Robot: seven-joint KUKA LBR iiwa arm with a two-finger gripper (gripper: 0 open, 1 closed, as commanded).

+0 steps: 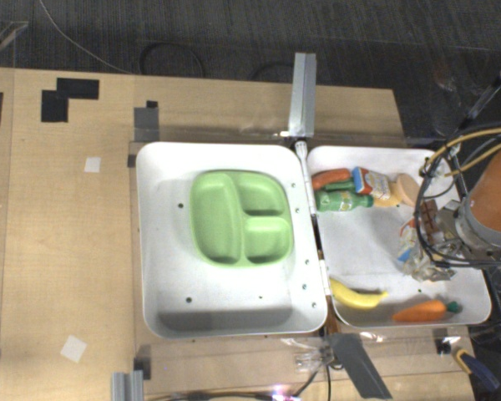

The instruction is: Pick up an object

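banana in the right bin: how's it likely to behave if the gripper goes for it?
The banana looks like smooth toy plastic, so probably stiff, light and a bit slippery. Its curved shape may let it rock or spin when nudged. It lies close to the right bin wall, so a push would likely pin it there.

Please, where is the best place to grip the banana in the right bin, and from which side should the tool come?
Probably the middle of the banana, from straight above. It lies flat, curved, left to right near the bin's front left corner, so fingers should close across its narrow width.
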